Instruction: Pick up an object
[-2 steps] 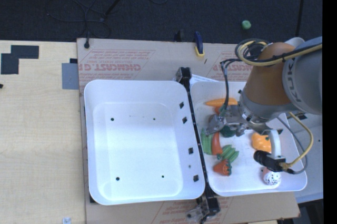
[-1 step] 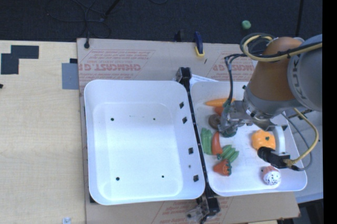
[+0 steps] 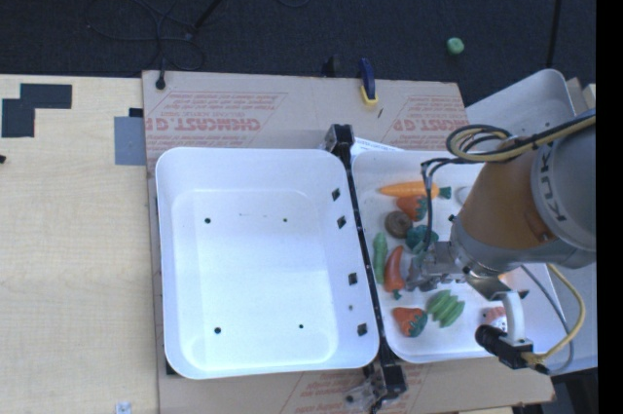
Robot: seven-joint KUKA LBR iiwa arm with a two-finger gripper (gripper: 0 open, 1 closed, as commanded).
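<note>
while my claw [image 3: 421, 274] hangs low in the right bin [image 3: 409, 349], i cannot tell its state; beside it lie a green toy [image 3: 446, 309], a red piece [image 3: 393, 268], then an orange carrot [image 3: 404, 190] farther back.

Table [image 3: 68, 237] showing pale wood surface, lying left of cardboard sheet [image 3: 292, 110]. Cardboard sheet lying flat on table, bearing red reversed print along far edge. Left bin [image 3: 175, 207] sitting on cardboard, white, shallow. Right bin [image 3: 375, 169] sitting just beside left bin, their rims touching along black clips [image 3: 342, 141]. Blue-and-yellow clamp [image 3: 368, 83] gripping far edge of cardboard, beyond bins. Dark squares [image 3: 39, 105] marking table left of cardboard.
</note>
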